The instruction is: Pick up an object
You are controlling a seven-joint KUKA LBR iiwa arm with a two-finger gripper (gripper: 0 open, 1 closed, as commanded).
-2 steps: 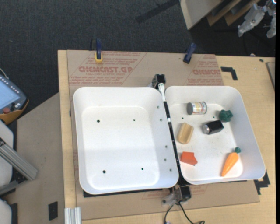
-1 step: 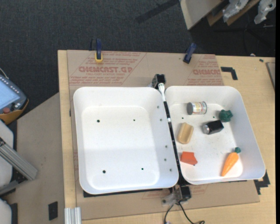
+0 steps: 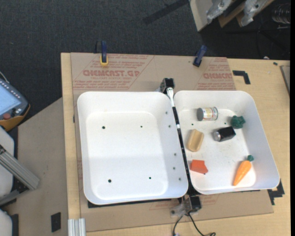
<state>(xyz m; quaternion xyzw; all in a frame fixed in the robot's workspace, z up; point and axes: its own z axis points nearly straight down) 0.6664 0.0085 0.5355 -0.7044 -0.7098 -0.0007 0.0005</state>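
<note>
two white bins sit side by side on a brown board on the desk (image 3: 138, 69). the left bin (image 3: 92, 115) shows bare floor with four small dark holes. the right bin (image 3: 258, 133) holds all the objects. a small jar (image 3: 207, 113) with a grey cap lies on its side near the far wall. to its right, close to the far right corner, is a dark green piece (image 3: 238, 121). just below and left of that lies a black cylinder (image 3: 224, 134), tilted. a tan block (image 3: 195, 140) lies near the wall shared by the two bins, left of the cylinder. nearer the camera, a red-orange block (image 3: 198, 167) lies close to that wall. a carrot (image 3: 243, 171), orange with a green top, lies at a slant by the near right corner, well apart from the red-orange block. none of the objects touch each other. metallic parts of the arm (image 3: 230, 10) appear at the top edge, beyond the board, well away from the bins; i cannot tell the state of the jaws.
</note>
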